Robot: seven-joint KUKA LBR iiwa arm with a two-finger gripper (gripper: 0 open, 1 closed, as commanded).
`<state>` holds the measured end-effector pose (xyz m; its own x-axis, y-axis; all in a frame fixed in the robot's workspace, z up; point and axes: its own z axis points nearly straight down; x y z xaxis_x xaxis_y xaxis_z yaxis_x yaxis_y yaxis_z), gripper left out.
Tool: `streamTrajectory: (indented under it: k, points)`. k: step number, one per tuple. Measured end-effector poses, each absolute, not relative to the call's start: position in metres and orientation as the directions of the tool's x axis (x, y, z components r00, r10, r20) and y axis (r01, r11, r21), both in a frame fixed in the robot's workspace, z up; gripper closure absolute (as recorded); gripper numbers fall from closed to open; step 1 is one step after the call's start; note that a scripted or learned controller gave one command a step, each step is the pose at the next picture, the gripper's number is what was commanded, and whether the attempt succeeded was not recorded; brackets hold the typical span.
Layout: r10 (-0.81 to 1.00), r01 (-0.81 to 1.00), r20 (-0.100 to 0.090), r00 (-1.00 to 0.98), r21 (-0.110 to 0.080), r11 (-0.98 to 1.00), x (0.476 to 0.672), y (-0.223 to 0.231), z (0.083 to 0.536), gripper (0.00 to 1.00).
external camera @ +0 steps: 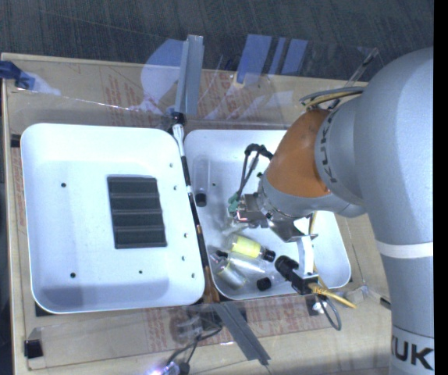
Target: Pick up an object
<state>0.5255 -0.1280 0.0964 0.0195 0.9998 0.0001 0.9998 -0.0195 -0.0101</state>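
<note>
— One gripper (241, 209), low over the middle of the right bin (339, 266). Whether it is open or shut I cannot tell; the wrist hides it from above.

— Is it holding anything?

— Nothing that I can see. The nearest thing is a yellow cylinder (245, 247), lying on its side just beside the gripper at six o'clock. I can't tell whether the two touch.

— What else is in that bin?

— At seven o'clock from the gripper, past the cylinder, lies a silvery crumpled thing (232, 272) near the bin's front left corner. A small black piece (263, 283) sits at about five o'clock, near the front wall. A second small black piece (200, 199) is at nine o'clock, close to the left wall.

— So the count?

— Four loose things there: one yellow, one silvery, two black. They are the candidates for picking.

— And the other bin?

— The left bin (44, 209) holds one thing, a dark ribbed rectangle (136, 212) lying flat in the middle of its floor, well apart from the gripper at nine o'clock.

— How does the arm stand?

— The grey arm (400, 170) comes in from three o'clock and bends down. Its orange band (302, 166) is above the right bin's far half, with the wrist pointing downward.
</note>
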Motion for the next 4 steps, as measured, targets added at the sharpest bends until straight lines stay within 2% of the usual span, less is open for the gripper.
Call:
streamTrajectory:
  k: [1,2,3,4]
  points:
    - [0.999,0.999,0.004,-0.049,-0.008,0.049,0.510,-0.188,0.089,0.00]
    - [0.997,0.997,0.005,-0.079,-0.007,0.079,0.476,-0.211,0.120,0.00]
    - [0.986,0.986,-0.001,-0.167,-0.002,0.167,0.478,-0.211,0.301,0.00]
    - [0.984,0.984,0.004,-0.178,-0.008,0.178,0.476,-0.195,0.159,0.00]
